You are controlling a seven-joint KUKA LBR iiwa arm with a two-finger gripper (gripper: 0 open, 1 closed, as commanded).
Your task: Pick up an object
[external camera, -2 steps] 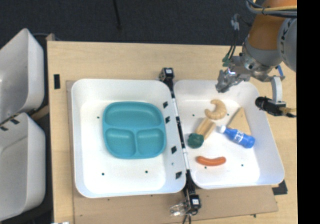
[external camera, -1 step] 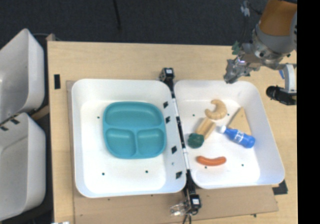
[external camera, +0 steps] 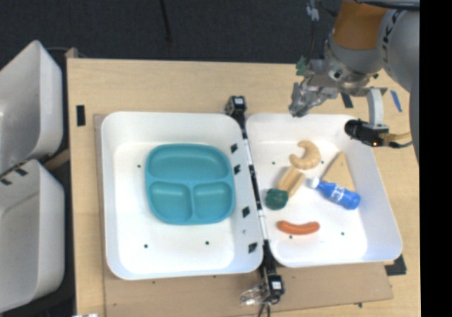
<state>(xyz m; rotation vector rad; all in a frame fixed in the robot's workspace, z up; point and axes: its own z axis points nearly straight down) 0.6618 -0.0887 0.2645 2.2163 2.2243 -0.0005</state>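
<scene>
My gripper (external camera: 301,105) hangs over the far edge of the right bin (external camera: 374,238), above and apart from the objects inside it, with nothing between its fingers as far as the view shows. Below it in that bin lie a tan curved croissant-like piece (external camera: 306,154), a wooden peg with a dark green ball end (external camera: 282,189), a blue and white bottle-like toy (external camera: 337,193), a thin wooden stick (external camera: 332,166) and an orange-red sausage (external camera: 298,227).
The left bin (external camera: 120,252) holds a teal divided plate (external camera: 189,183). A black clip (external camera: 236,104) sits at the far end of the ridge between the bins. White blocks (external camera: 25,104) stand at the bench's left.
</scene>
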